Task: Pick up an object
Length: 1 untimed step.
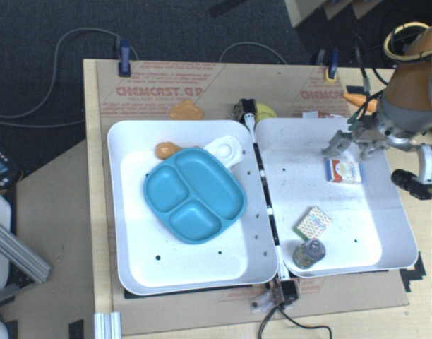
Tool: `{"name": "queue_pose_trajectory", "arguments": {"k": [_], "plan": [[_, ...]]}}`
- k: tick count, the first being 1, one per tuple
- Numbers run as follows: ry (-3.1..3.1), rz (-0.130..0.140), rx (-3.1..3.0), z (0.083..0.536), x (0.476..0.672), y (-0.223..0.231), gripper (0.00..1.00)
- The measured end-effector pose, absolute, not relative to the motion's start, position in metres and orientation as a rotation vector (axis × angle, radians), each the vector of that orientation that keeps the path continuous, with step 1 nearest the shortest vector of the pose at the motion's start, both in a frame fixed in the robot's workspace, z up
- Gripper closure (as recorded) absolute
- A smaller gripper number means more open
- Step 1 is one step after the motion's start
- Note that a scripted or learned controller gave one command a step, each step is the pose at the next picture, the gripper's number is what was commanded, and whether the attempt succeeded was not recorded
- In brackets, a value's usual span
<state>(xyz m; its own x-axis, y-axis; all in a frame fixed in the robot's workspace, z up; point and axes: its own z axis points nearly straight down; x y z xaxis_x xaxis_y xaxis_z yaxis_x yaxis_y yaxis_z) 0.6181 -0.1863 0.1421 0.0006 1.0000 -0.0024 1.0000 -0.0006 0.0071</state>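
Observation:
My gripper (352,147) hangs over the far part of the right bin (385,221), its fingers spread open with nothing between them. Just below it lies a small white packet with red and blue print (343,170). Nearer the front of the same bin a patterned square packet (313,222) rests beside a grey round object (309,253). The left bin (131,189) holds a blue divided plate (195,195), a small orange piece (167,149) and a white scoop-like item (224,150).
On the board behind the bins sit an orange lump (186,109) and a yellow-green object (265,111). Blue clamps (124,56) (332,63) grip the board's far edge. The arm's orange band (412,83) is at the right.

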Motion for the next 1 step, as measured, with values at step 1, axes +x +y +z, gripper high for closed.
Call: {"name": "queue_pose_trajectory", "arguments": {"k": [1], "plan": [[2.221, -0.004, 2.226, 0.1174, 0.6113, -0.2062, 0.0]]}}
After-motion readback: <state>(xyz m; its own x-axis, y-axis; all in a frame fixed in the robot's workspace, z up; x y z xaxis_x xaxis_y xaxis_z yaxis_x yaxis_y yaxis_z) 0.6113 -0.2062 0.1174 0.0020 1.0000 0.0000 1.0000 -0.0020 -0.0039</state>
